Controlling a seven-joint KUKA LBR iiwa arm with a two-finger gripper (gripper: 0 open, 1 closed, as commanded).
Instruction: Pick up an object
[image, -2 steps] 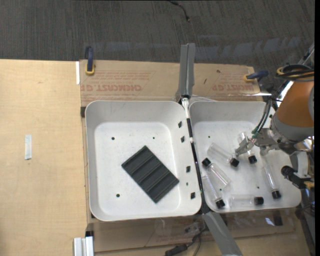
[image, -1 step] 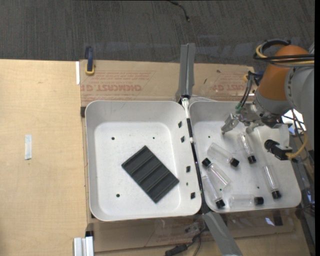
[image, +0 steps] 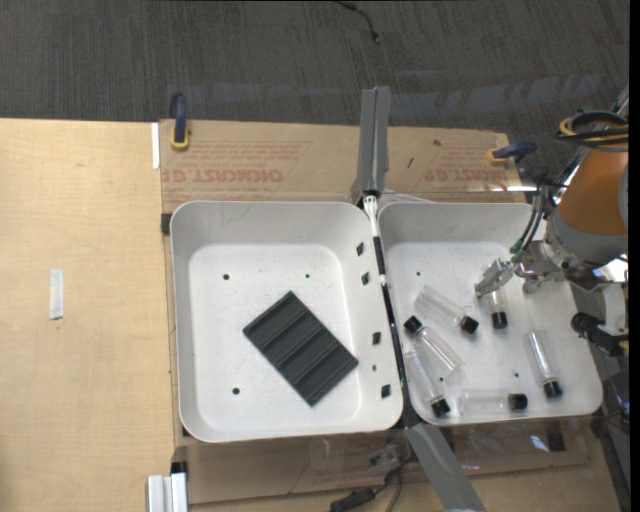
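Currently, two shallow white plastic bins are seen side by side on a brown cardboard sheet (image: 300, 165) laid over a pale wooden bench (image: 80, 300). A dark grey ribbed rectangular block (image: 300, 348) is lying flat and turned at a slant near the middle of the left bin (image: 190, 250). Several clear plastic tubes with black caps are scattered in the right bin (image: 440, 225): one tube (image: 443, 307) lies near the bin's middle, another (image: 432, 346) lies just below it, a third (image: 424, 382) is placed along the left wall, a fourth (image: 490, 403) lies along the near wall, and a fifth (image: 542, 362) rests towards the right side. A small separate black cap (image: 499, 320) is seen between them. The grey arm with its orange band (image: 595, 195) is reaching in from the right, and its two-finger gripper (image: 492, 281) is positioned above the upper middle of the right bin, just above the central tube and near the loose cap. Whether its tool is wide or narrow cannot be told, and nothing can be made out as held by it.
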